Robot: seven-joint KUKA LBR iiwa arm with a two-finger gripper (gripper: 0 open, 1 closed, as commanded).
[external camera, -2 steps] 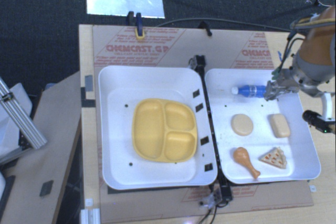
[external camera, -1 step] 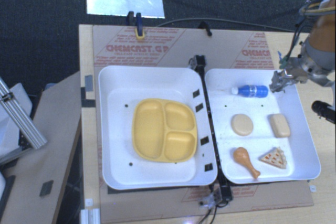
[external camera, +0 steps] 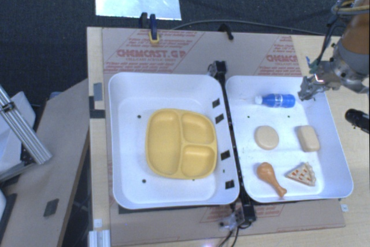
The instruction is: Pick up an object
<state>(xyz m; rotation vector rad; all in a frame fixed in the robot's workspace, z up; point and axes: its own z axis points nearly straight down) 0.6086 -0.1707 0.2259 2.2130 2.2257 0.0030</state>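
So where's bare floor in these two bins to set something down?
Left bin: a bare strip all round the yellow divided plate, widest along the far wall. Right bin: open floor in the middle between the bottle and round cookie. Crowded near the drumstick, pizza slice and bread. The gripper hangs by the bottle.

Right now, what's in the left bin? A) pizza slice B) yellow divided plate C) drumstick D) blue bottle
B. The yellow divided plate lies alone in the left bin; the blue bottle, pizza slice and drumstick all lie in the right bin.
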